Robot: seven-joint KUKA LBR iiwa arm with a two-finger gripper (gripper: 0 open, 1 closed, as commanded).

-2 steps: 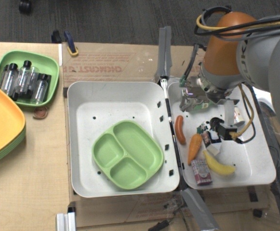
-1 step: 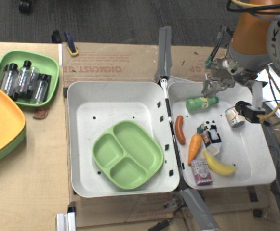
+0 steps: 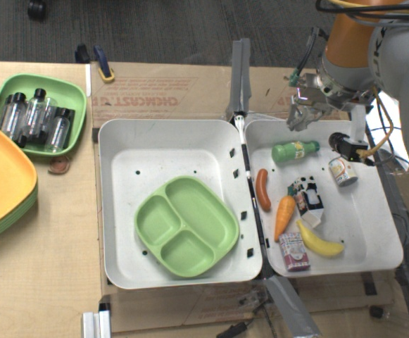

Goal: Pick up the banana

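From the overhead camera I saw the gripper hovering over the right bin's far edge, above the green bottle; I couldn't tell its jaw state. The banana lay near the bin's front, beside the carrot and pink carton.

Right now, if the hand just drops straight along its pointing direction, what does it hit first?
Probably the right bin's back edge or bare floor. The hand points down over that bin's far left corner, and the green bottle lies just nearer the camera. Depth is unclear. The banana is well off that line.
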